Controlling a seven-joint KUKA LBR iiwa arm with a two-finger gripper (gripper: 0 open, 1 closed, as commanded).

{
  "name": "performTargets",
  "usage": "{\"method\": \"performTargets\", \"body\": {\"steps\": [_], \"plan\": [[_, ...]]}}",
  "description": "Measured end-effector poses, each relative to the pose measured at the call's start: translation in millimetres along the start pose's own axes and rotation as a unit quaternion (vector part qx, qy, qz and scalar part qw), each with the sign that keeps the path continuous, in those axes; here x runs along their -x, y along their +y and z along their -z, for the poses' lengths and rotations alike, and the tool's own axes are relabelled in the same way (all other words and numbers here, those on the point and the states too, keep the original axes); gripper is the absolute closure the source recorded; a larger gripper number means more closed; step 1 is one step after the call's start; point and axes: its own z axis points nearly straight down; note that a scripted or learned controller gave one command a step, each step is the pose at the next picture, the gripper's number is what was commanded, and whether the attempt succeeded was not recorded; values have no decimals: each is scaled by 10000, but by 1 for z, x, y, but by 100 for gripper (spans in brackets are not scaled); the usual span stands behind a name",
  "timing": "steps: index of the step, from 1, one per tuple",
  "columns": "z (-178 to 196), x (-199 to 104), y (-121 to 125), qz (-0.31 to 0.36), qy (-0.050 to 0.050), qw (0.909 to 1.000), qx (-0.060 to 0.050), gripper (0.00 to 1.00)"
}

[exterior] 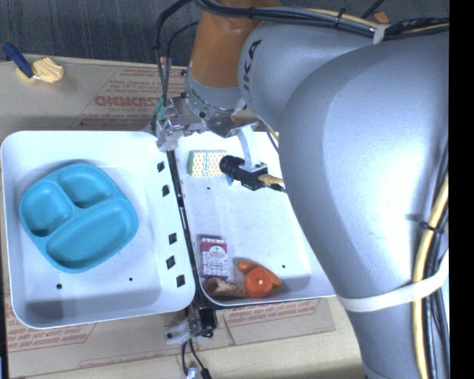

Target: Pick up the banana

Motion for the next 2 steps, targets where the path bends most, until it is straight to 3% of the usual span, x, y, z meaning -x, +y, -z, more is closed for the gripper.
{"method": "performTargets", "body": {"steps": [1, 2], "plan": [[10, -1, 0, 35, 1, 10000, -8, 100], [-9, 50, -13, -1536, 6, 9881, -20, 100]]}}
